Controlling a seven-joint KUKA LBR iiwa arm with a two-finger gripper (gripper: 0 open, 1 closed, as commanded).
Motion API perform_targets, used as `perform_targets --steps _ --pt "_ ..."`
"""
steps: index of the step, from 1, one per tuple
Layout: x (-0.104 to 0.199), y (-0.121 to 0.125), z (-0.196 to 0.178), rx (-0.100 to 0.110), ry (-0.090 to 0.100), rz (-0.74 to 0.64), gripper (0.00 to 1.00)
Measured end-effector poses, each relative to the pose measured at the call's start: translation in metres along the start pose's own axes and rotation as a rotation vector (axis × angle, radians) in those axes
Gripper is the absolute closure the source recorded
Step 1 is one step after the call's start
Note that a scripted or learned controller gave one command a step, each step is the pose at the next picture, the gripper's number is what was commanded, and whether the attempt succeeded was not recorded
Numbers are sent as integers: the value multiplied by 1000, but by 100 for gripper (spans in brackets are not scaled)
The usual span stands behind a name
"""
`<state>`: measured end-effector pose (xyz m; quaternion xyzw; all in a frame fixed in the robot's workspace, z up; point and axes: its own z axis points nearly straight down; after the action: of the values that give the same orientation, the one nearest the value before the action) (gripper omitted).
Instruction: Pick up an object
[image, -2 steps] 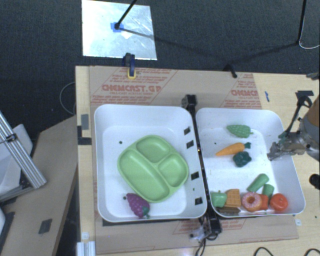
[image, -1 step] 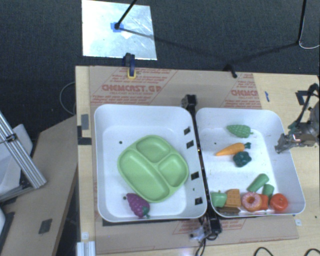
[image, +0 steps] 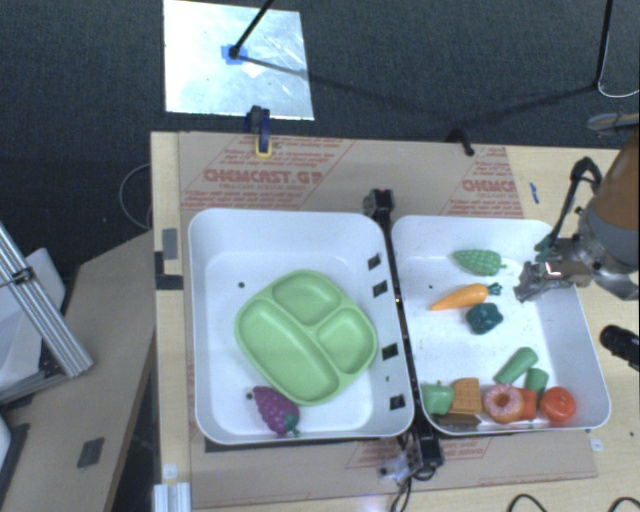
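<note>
Two white bins (image: 300, 232) are sitting on a tan board (image: 330, 170) over dark floor (image: 80, 90). Gripper (image: 528, 288) is hovering over right bin, grip unclear; carrot (image: 461, 296) is lying just left.

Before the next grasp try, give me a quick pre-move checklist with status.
1. Hand over the right bin, near its right side: ok.
2. Nothing seen held in the hand: ok.
3. Finger opening: cannot tell.
4. Targets near the hand: carrot and dark green toy lie apart to its left, light green toy above them: ok.
5. Front row crowded, donut touching neighbours such as the tomato: not ok for a clean pick.
6. Left bin holds the green plate and grapes, away from the arm: ok.
</note>
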<state>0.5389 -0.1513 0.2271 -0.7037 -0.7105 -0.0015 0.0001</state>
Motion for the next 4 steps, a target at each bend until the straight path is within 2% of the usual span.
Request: perform_targets --steps 1,2,3,4 --pt "62 -3 8 1 0 -1 100" --pt "121 -18 0 1 0 2 100" --pt "123 -11 -6 0 -2 3 100" --pt "121 -7 9 2 -3 9 100"
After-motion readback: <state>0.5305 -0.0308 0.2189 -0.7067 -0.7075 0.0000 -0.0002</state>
